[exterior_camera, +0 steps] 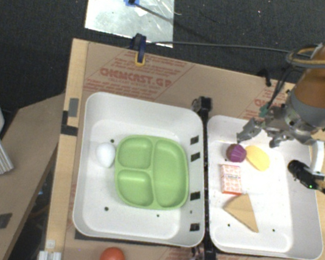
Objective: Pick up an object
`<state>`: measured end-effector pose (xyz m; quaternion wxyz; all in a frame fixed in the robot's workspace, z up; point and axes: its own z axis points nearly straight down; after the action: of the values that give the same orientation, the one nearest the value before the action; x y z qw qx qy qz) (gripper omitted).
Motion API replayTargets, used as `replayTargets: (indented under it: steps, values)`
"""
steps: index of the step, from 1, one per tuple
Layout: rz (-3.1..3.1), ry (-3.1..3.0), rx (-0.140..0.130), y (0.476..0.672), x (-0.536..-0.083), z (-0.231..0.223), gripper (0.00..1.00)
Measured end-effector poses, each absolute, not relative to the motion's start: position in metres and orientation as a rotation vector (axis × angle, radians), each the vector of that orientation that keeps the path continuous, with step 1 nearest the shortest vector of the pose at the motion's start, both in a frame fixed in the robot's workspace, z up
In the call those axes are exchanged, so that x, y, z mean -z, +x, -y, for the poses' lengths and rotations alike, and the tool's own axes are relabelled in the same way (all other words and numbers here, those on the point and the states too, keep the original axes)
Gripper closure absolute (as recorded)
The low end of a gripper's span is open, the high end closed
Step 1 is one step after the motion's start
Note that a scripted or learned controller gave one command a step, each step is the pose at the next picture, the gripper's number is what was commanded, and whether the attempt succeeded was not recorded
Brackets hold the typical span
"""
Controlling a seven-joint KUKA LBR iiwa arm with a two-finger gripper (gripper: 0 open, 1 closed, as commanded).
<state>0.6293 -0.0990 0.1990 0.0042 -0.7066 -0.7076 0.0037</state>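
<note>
In the right bin [292, 240] lie a purple ball [236, 152], a yellow rounded piece [257, 158] touching it, a pink and white packet [231, 178] and a tan wedge [244, 212]. My gripper [263, 136] hangs over the bin's far part, just behind the purple ball and the yellow piece. Its fingers [247, 132] are spread apart and nothing sits between them. The orange-banded arm comes in from the upper right.
The left bin [85, 206] holds a green divided plate [150, 171] and a white egg [105, 154] at the plate's left. A red-orange ball [112, 259] rests on the bench in front of the bins. A black clamp [203, 105] sits between the bins at the back.
</note>
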Motion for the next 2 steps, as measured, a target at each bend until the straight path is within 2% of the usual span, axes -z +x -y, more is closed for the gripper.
replayTargets:
  steps: [1,2]
  values:
    - [2.226,-2.219,0.001,0.632,-0.206,0.099,0.00]
    - [2.223,-2.218,-0.002,0.637,-0.145,0.099,0.00]
